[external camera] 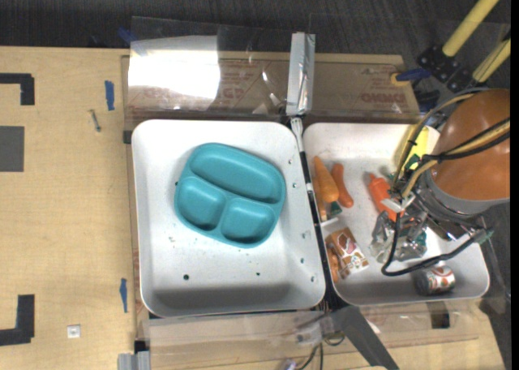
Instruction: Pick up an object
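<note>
So the hand is down in the right bin, lower right of the frame, but it's a tangle of metal and cables and I can't tell how it's set. Around it: two orange carrots side by side near the bin's left wall, one small printed packet below them, one orange-red piece beside the hand, one small can at bottom right. The left bin has one teal three-section plate.
</note>
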### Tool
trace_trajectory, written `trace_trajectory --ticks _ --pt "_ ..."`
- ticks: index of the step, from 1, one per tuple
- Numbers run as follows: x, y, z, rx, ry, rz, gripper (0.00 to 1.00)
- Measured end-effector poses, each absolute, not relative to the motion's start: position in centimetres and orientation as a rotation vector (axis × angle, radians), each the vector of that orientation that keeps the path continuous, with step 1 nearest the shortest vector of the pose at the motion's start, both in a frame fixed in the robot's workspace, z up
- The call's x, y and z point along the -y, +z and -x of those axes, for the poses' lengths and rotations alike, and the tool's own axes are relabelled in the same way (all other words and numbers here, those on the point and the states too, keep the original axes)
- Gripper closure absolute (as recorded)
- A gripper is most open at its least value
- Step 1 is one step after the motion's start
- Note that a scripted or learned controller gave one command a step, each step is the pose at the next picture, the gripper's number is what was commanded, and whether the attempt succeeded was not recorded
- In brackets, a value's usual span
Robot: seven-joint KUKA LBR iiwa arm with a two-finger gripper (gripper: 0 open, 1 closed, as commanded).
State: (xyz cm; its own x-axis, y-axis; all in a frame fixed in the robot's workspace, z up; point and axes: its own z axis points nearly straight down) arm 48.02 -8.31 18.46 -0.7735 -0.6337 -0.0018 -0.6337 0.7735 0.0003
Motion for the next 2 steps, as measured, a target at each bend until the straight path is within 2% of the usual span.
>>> trace_trajectory --ticks 1,2 --pt "15.4 29.6 -52.6 -2.79 -0.007 1.425 1.0" --pt "14.9 24.3 -49.4 -2.755 0.002 1.503 1.0"
